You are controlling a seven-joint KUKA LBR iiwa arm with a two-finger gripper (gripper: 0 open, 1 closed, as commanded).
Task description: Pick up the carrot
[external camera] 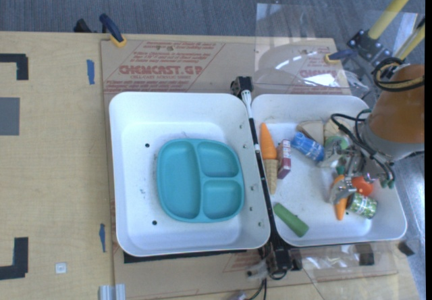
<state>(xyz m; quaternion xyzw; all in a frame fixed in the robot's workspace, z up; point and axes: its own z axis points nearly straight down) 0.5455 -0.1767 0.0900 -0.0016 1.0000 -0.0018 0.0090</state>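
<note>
- While the arm (398,113) reaches in from the right, its grey body and orange band hang over the far right part of the right bin (388,234).
- Below the band the gripper (351,173) sits low among a clutter of small things near the bin's right side; cables and parts crowd it, so I cannot tell whether it is released or clenched, or whether it grips anything.
- The carrot (268,142) lies at the left edge of the right bin, just beside the divider between the bins, its length running roughly from far to near, well apart from the gripper.
- Touching the carrot's near end is a pale cone-like piece (271,173), and just right of that a small dark red packet (284,159).
- A blue bottle-like item (308,148) lies between the carrot and the gripper.
- A green oblong piece (290,219) rests near the front of the right bin.
- Close by the gripper lie a small orange piece (341,209) and a green-labelled can (364,207).
- The left bin (128,177) holds a teal divided plate (200,180) with three compartments, sitting flat near the bin's middle.
</note>
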